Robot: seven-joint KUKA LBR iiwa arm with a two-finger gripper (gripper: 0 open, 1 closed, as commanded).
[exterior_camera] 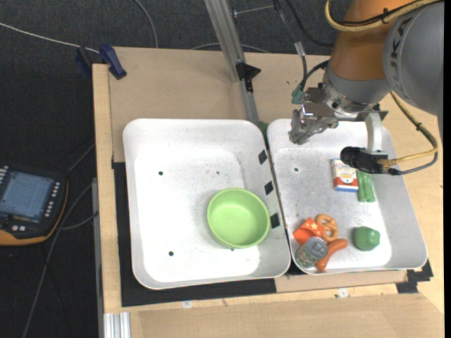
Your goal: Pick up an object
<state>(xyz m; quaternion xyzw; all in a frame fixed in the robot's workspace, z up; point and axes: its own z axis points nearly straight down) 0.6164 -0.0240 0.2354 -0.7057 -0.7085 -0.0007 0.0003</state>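
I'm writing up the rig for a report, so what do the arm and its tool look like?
The arm is a thick, rounded grey body with a broad orange band above the wrist. A yellow cable loops around the orange part, and thin black wires run down toward the wrist. The tool is a small, dark metal assembly, greyish, with a bit of green at its side.

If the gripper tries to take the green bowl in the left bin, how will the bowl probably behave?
The green bowl looks like thin plastic, so it is probably light and stiff. Its walls seem smooth and curved, so fingers may slip unless they pinch the rim. It stands upright on the flat bin floor; a push would likely slide it, not roll it.
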